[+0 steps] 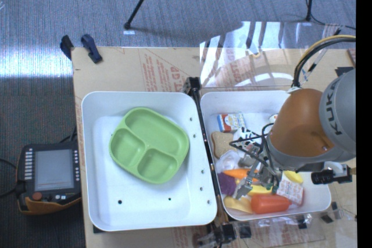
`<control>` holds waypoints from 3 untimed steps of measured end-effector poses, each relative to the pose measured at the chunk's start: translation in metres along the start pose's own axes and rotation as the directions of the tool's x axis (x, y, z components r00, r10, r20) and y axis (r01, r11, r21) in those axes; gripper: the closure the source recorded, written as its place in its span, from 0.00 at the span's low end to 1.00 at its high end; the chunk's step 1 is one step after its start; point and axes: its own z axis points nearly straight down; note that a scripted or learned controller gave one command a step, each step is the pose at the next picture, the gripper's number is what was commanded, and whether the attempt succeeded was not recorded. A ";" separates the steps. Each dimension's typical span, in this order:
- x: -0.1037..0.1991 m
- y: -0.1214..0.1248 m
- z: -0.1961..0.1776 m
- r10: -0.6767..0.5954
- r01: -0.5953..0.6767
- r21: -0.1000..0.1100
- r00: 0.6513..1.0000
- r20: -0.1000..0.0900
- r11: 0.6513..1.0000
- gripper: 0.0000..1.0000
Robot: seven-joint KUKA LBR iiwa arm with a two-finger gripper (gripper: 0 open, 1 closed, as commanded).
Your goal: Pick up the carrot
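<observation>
The carrot (236,173) is a small orange piece lying in the right bin (263,97), among other toy foods near the bin's front left. My gripper (252,179) hangs low over the pile, just right of the carrot and close to touching it. The orange-banded wrist (299,128) covers the middle and right of the bin and hides what lies beneath it. Nothing shows as lifted out of the pile.
Around the carrot lie a purple piece (227,186), a yellow piece (235,204), a red-orange piece (269,204), a tan biscuit shape (221,143) and a small carton (232,121). The left bin (93,125) holds a green divided plate (150,144).
</observation>
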 end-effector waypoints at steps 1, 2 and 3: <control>0.020 -0.005 0.002 0.378 -0.378 0.004 0.926 -0.005 0.926 0.00; 0.020 -0.004 -0.007 0.374 -0.374 0.004 0.927 -0.008 0.927 1.00; 0.055 0.072 -0.101 0.414 -0.414 -0.004 0.910 -0.001 0.910 1.00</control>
